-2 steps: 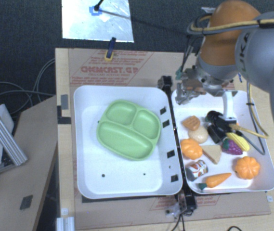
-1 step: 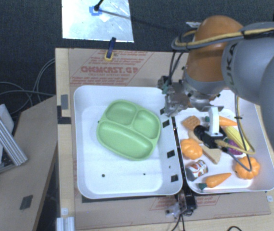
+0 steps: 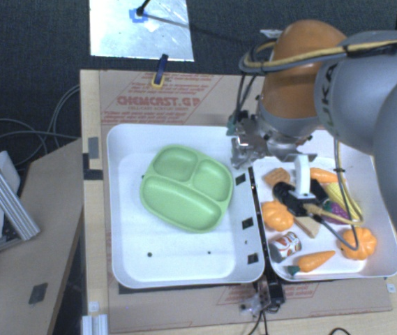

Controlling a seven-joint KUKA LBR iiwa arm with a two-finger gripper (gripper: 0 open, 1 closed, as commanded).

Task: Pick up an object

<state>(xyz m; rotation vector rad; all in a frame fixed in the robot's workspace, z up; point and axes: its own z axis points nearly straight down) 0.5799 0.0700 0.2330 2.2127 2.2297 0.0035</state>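
The right bin (image 3: pixel 386 257) holds several toy foods: an orange bread-like piece (image 3: pixel 276 176), an orange fruit (image 3: pixel 278 217), a small can (image 3: pixel 286 244), a carrot (image 3: pixel 315 260), a small pumpkin (image 3: pixel 361 243), a yellow corn cob (image 3: pixel 324 175) and a purple piece (image 3: pixel 338 207). My gripper (image 3: pixel 242 152) hangs over the back part of the divide between the two bins, left of the bread-like piece. Nothing shows between its tips. The grey arm with its orange band covers the back of the right bin.
A green divided plate (image 3: pixel 186 186) lies in the left bin (image 3: pixel 177 264). Cardboard (image 3: pixel 158 100) lies under both bins. A shiny sheet (image 3: pixel 141 19) sits behind them, and a metal frame (image 3: pixel 3 194) stands at the far left.
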